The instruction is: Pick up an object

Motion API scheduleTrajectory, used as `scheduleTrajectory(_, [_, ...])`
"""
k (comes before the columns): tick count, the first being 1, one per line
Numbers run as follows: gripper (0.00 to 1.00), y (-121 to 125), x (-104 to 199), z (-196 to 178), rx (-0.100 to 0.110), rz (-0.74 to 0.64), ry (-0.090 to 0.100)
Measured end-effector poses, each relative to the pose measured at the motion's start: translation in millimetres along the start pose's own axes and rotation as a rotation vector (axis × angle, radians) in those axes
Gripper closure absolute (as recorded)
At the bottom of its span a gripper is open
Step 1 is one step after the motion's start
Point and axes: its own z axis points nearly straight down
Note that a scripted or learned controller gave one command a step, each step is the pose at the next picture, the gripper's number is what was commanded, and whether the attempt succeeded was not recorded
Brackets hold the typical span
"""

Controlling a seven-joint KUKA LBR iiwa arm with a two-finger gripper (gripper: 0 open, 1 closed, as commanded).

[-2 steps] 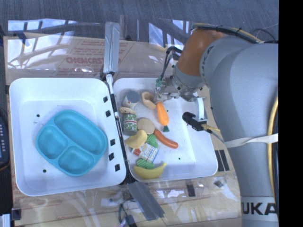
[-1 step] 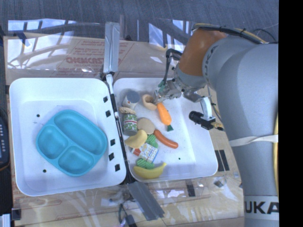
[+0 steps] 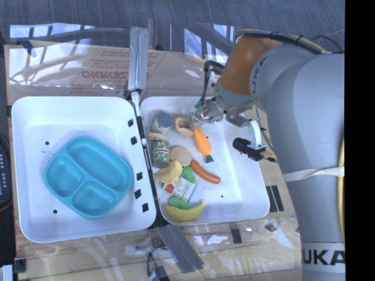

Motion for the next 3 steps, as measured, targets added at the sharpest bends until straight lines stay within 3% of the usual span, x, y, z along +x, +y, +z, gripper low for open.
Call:
scheduleTrajectory(1, [1.0,0.3,2.5,-4.2,0.002,-0.421,0.002])
scheduleTrajectory(2, [1.0,5.1,30.3,0.4,0.005,-0.247,0.003])
scheduleTrajectory(3, [1.0,4.6,21.0,0.2,-0.002,-0.197,-0.001])
